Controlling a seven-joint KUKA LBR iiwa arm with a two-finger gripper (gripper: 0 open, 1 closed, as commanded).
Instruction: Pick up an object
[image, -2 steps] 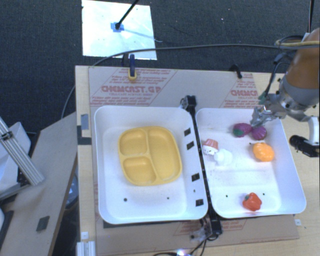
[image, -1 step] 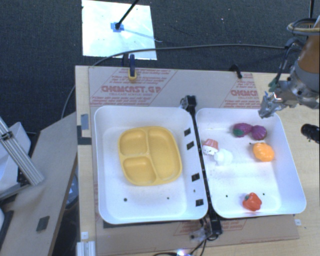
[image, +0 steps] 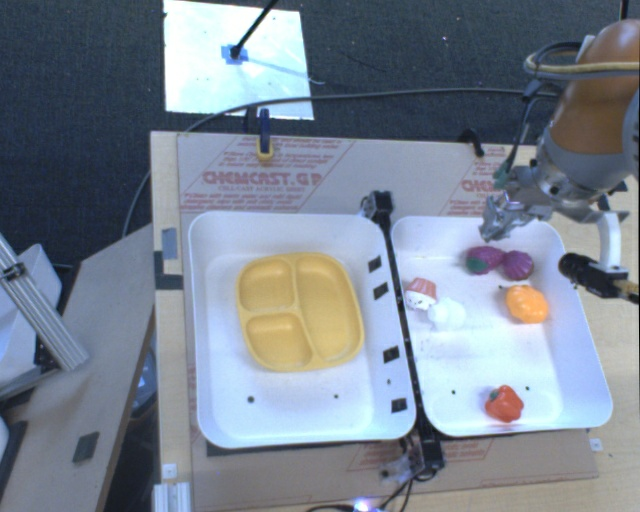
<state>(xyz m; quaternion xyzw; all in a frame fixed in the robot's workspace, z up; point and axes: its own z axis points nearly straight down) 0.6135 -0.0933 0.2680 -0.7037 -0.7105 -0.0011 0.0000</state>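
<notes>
Since the task names no particular object, I take the nearest candidate to be the purple toy lying in the upper part of the right bin, with a second, magenta piece touching it on its right side. The pincer hangs just above and slightly left of that pair, close to the bin's far rim. Nothing sits between its tips — I judge it empty. Whether it is spread or closed I cannot tell at this angle; the metal parts blur together.

Other candidates in the same bin: an orange fruit-like piece below the purple pair, a small pink-and-white cupcake-like toy near the divider, a white lump just beside it, and a red pepper-like piece toward the near edge, well apart from the rest.

The left bin holds a yellow compartment tray, lying flat.

Step in hand, in my judgement: the approach, positioned over the target before descent. No grasp has been made.

The next move calls for a straight drop onto the purple toy with the tips astride it. The risk I note is the magenta neighbour — being in contact, it may be caught or nudged along with the target, or block one tip from seating. The bin wall close behind also leaves little room on the far side. The worktop beyond the bins plays no part in this.
</notes>
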